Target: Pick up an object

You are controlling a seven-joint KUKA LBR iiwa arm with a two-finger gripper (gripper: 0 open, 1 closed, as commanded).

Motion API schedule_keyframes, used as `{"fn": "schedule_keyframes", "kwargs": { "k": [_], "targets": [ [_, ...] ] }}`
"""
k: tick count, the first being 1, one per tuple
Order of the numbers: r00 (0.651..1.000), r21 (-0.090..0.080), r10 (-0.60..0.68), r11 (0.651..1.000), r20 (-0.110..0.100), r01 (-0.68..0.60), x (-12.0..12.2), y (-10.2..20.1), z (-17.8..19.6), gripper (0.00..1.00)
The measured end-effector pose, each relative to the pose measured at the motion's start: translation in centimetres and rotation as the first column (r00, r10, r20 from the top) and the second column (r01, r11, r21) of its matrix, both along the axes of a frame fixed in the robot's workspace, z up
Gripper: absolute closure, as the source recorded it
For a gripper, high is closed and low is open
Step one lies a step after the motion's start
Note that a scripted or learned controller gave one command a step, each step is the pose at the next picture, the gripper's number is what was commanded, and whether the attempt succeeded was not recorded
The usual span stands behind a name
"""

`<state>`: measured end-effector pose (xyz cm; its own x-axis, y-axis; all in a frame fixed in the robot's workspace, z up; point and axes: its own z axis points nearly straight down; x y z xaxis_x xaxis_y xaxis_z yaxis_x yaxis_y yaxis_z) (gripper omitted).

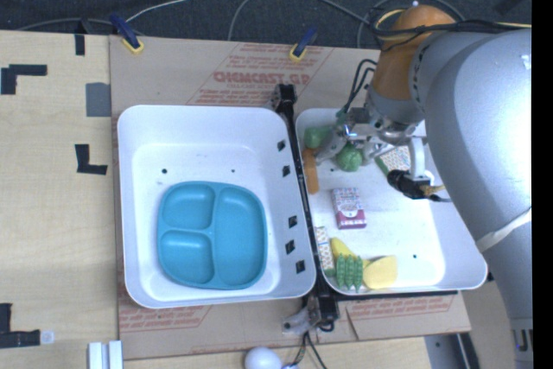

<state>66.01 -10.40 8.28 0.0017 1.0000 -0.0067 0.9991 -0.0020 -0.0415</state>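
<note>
You are seeing the fingers (352,136) hanging over the right bin (432,272), upper right of centre, touching a green object (349,157); I cannot tell whether they are gripping it.

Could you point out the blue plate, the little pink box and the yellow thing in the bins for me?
Blue plate (212,235): camera view, on the ridge between its compartments.
Pink box (349,208): camera view, middle of its top face.
Yellow thing (380,272): camera view, middle of its rounded body.
</note>
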Motion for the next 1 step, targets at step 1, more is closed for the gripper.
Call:
{"fn": "schedule_keyframes", "kwargs": {
  "k": [1],
  "targets": [
    [1.0, -0.005, -0.002, 1.0, 0.009, 0.002, 0.11, -0.05, 0.96, 1.0]
  ]
}}
